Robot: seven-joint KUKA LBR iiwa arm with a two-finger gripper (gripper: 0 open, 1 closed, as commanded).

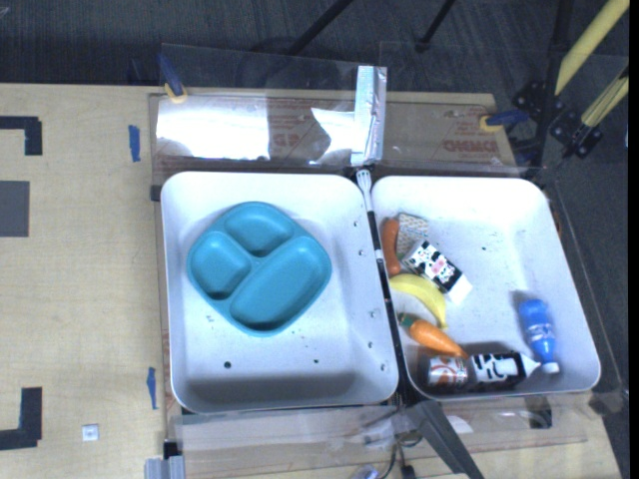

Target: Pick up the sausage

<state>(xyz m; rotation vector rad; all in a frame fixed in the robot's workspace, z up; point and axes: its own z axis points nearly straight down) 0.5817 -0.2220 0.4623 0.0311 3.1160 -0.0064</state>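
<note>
Two bins | sausage wedged against the right bin's left wall, above the banana, awkward to reach | pincer state: cannot tell

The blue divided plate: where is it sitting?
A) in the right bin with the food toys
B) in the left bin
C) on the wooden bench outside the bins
B: the blue divided plate lies alone inside the left bin, apart from the toys.
</note>
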